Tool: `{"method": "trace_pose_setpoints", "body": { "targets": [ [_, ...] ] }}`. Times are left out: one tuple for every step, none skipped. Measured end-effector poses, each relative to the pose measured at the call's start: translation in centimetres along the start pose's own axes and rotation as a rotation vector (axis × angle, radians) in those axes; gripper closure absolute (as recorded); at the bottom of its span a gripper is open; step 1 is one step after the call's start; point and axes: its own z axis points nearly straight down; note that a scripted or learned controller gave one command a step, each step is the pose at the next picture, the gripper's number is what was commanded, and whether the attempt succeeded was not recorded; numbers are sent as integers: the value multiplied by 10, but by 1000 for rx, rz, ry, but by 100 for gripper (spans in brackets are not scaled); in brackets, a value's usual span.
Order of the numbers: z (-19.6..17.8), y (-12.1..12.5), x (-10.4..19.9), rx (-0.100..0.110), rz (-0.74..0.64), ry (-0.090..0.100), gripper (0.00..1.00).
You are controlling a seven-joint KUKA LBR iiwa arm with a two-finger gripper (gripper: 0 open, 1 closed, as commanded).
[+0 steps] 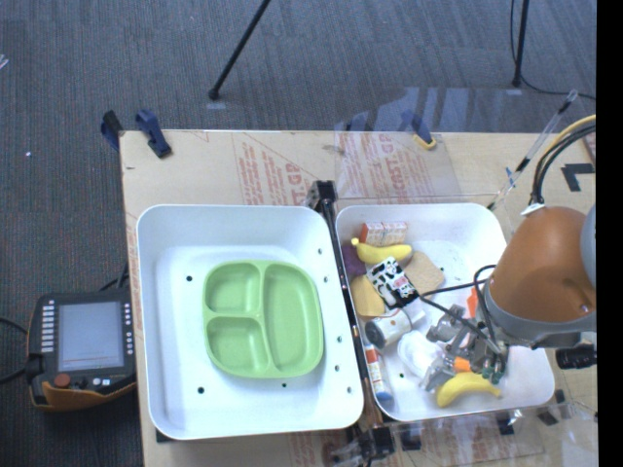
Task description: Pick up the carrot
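The carrot (460, 365) shows as a small orange piece low in the right bin (443, 217), just above a yellow banana (467, 388). My gripper (462, 363) is down in that bin directly over the carrot. Its fingers (434, 375) are spread apart, one on each side of the orange piece, and I see no squeeze on it. The arm's orange band and grey wrist (540, 275) hide the bin's right side and most of the carrot's length.
The right bin also holds a second banana (382, 252), a small carton (384, 231), a black-and-white pack (390, 278), a white cup (389, 329) and a marker (378, 373). The left bin (165, 251) holds a green divided plate (263, 317). A tablet sits at far left.
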Motion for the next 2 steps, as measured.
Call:
{"method": "trace_pose_setpoints", "body": {
  "targets": [
    [0, 0, 0, 0, 0, 1, 0],
    [18, 6, 4, 2, 341, 0, 0]
  ]
}}
